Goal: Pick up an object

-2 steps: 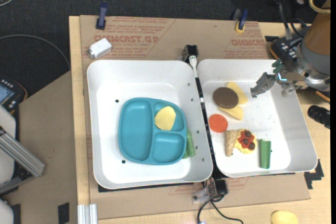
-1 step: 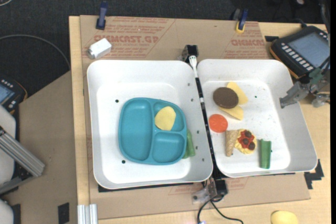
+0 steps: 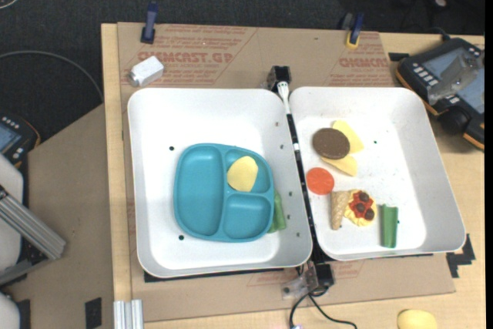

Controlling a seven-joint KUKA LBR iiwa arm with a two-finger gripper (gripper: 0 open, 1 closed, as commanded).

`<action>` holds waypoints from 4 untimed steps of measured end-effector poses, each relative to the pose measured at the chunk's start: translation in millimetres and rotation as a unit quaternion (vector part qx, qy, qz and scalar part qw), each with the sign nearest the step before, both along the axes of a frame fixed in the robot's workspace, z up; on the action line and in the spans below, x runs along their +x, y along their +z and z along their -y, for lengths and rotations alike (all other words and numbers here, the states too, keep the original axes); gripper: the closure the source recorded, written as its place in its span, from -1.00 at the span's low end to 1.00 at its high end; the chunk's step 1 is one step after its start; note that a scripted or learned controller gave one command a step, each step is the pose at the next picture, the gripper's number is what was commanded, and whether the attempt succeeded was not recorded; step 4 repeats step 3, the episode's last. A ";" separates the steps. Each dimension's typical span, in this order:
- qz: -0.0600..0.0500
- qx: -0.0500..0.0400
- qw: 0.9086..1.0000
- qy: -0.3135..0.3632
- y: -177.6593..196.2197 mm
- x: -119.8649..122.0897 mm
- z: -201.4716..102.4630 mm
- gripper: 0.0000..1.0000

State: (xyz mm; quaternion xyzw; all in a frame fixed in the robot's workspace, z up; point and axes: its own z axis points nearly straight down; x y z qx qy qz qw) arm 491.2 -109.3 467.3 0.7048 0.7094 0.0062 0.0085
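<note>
The right bin (image 3: 416,127) holds several toy foods: a brown round cookie (image 3: 331,142) lying on yellow cheese pieces (image 3: 348,152), an orange-red disc (image 3: 320,181), a pizza slice (image 3: 354,209) and a green stick (image 3: 388,226). In the left bin (image 3: 154,127) lies a teal divided plate (image 3: 219,193) with a yellow oval piece (image 3: 243,174) in its upper right compartment. A green piece (image 3: 278,213) leans at the plate's right edge.
A white block (image 3: 146,71) lies on the cardboard behind the left bin. Blue and yellow clamps (image 3: 149,21) hold the board's far edge. A black controller (image 3: 443,77) rests at the right. A yellow object (image 3: 416,319) sits at the bottom right.
</note>
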 end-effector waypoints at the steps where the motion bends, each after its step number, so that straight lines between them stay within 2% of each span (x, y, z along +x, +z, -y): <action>1: -0.007 0.000 1.000 -0.003 1.7 -0.8 2.2 1.00; 2: -0.017 0.003 1.000 -0.001 -109.8 -13.2 -44.7 1.00; 3: -0.008 0.003 1.000 0.002 -68.5 -8.3 -131.5 1.00; 4: -0.008 0.003 1.000 0.002 -68.5 -8.3 -131.5 1.00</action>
